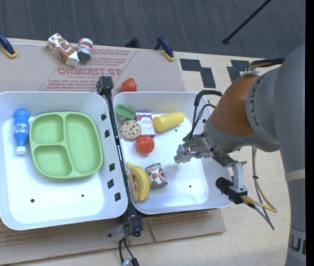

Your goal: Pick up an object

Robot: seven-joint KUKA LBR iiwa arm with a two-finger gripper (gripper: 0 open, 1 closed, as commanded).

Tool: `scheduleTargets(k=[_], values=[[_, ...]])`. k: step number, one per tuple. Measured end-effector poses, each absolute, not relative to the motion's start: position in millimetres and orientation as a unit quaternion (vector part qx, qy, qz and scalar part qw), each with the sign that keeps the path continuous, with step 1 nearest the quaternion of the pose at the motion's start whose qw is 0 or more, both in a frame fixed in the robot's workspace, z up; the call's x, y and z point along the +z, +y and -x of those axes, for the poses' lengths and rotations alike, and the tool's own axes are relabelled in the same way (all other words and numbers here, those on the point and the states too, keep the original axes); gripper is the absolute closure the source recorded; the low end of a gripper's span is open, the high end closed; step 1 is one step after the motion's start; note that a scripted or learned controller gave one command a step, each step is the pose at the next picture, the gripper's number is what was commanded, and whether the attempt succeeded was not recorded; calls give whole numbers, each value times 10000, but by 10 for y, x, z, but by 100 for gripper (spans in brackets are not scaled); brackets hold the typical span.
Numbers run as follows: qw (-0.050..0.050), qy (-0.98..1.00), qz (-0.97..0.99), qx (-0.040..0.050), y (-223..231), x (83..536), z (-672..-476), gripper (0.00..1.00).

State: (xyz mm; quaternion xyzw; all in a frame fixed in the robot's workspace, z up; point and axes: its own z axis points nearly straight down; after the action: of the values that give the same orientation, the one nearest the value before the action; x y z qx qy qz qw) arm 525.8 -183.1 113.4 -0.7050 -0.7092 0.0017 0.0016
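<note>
The right bin [198, 195] holds several small items: a red tomato [144, 144], a cookie [129, 129], a yellow block [168, 121], a pink carton [144, 121], a green piece [125, 111], a banana [140, 182] and a small can [155, 175]. My gripper [185, 153] hangs over the right part of this bin, to the right of the tomato and apart from it. Nothing shows between its fingers. The wrist above it blocks a clear look at the fingers.
The left bin [13, 204] carries a green divided plate [66, 143] and a blue bottle [21, 129]. Behind the bins on cardboard lie a small carton [60, 47], a can [85, 49] and a red object [128, 85]. Blue clamps [165, 47] hold the far edge.
</note>
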Motion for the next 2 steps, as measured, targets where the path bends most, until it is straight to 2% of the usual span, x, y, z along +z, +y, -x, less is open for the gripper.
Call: scheduleTargets(k=[1,2], values=[[-17,-7090,7052,-2,-2115,2246,-5811,100],[23,-7095,7047,11,-1337,1486,-5460,100]])
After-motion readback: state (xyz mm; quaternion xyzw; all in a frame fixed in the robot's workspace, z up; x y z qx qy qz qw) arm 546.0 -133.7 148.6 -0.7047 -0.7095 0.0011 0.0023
